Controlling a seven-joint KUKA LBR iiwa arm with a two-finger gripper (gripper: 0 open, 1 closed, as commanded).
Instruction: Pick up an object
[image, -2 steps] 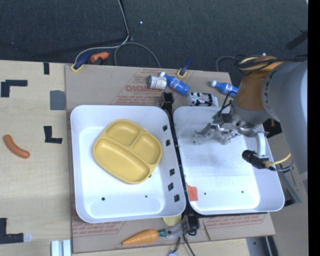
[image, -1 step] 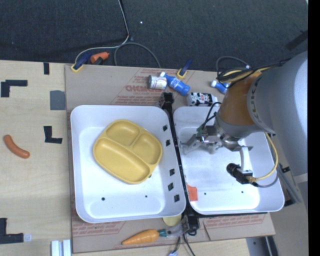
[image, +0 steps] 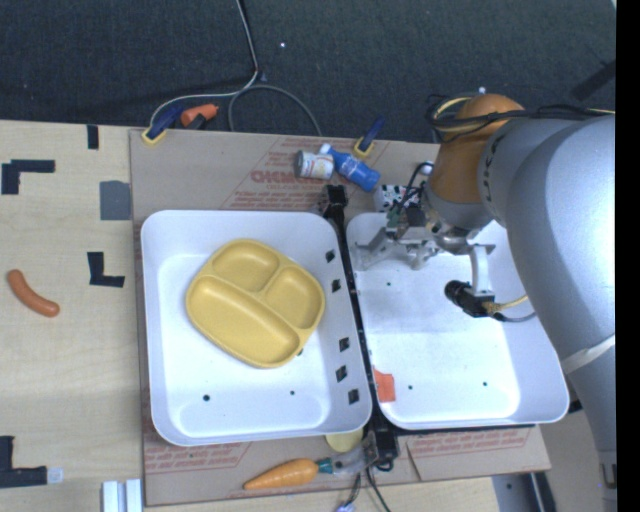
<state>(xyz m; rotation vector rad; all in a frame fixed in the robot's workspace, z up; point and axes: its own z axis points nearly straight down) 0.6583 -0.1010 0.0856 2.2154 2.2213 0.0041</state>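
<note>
A yellow divided plate (image: 257, 300) lies in the left white bin (image: 160, 240). In the right bin (image: 450, 350), a small orange piece (image: 384, 385) sits against the left wall near the front. My gripper (image: 392, 243) hangs low over the far left corner of the right bin, under the orange-banded wrist (image: 470, 150). I see nothing held in it. The arm covers the right bin's far right part.
Behind the bins lie a blue and white bottle (image: 338, 165) and an orange-handled clamp (image: 180, 118). A toy carrot (image: 283, 475) lies in front of the bins, and a toy sausage (image: 33, 293) on the bench far left. A black divider with clips (image: 345, 300) runs between the bins.
</note>
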